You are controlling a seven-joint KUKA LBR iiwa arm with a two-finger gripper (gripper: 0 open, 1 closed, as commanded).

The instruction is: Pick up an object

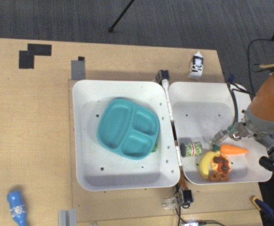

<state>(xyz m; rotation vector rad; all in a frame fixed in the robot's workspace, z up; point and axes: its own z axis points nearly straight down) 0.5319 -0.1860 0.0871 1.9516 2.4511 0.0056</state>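
— Hand [225, 134] first: where is it?

— Low over the right bin [198, 106], reaching in from the right edge under the orange band of the arm [267, 108]. Metal parts of it show near the bin's right side, but I cannot tell whether it is released or clenched. Nothing is visibly between its tips.

— And the things to pick?

— Just below the hand lies an orange carrot [233, 149]. Below that, toward the bin's near wall, a yellow banana [204, 165] with a brown-and-red toy [220, 166] lying against it. To the hand's left, a small can with a green label [191, 149] lies on its side close to the divider between the bins.

— The other bin?

— Well to the hand's left, the left bin [90, 173] holds a teal divided plate [129, 127], tilted a little, with something green peeking from under its right edge.

— Anything out on the surface [28, 126]?

— A small black-and-white bottle [197, 65] stands beyond the right bin, above the hand — and a blue object [17, 207] sits far left, at the near corner.
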